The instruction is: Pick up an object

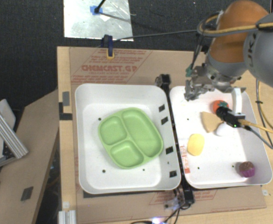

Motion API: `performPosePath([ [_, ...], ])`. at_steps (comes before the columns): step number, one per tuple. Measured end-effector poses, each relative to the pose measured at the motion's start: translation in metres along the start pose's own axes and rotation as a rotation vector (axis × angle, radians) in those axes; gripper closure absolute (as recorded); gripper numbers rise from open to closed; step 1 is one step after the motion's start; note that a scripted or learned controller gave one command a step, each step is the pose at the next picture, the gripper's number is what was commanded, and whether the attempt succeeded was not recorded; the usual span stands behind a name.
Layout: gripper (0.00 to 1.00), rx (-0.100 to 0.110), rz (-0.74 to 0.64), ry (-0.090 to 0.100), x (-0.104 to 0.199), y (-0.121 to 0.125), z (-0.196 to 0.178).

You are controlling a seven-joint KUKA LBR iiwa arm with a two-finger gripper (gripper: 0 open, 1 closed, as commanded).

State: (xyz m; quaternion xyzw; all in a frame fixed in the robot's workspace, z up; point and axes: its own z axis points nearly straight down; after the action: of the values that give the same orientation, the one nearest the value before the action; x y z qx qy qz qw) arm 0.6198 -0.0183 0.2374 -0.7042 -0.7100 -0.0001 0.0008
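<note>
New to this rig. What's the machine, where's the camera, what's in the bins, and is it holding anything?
One camera, fixed above the bench, looks down at a slant. The grey arm with the orange band reaches in from the right. Its hand hangs over the far left corner of the right bin. That bin holds a yellow piece, a tan wedge, an orange-red item and a purple item. The left bin holds a green divided tray. I see nothing held in the hand.
</note>
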Motion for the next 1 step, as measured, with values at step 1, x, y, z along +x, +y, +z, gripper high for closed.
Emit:
performPosePath([
  [1, 1.00, 0.001, 0.000, 0.001, 0.0502, -0.0173, 0.0119],
])
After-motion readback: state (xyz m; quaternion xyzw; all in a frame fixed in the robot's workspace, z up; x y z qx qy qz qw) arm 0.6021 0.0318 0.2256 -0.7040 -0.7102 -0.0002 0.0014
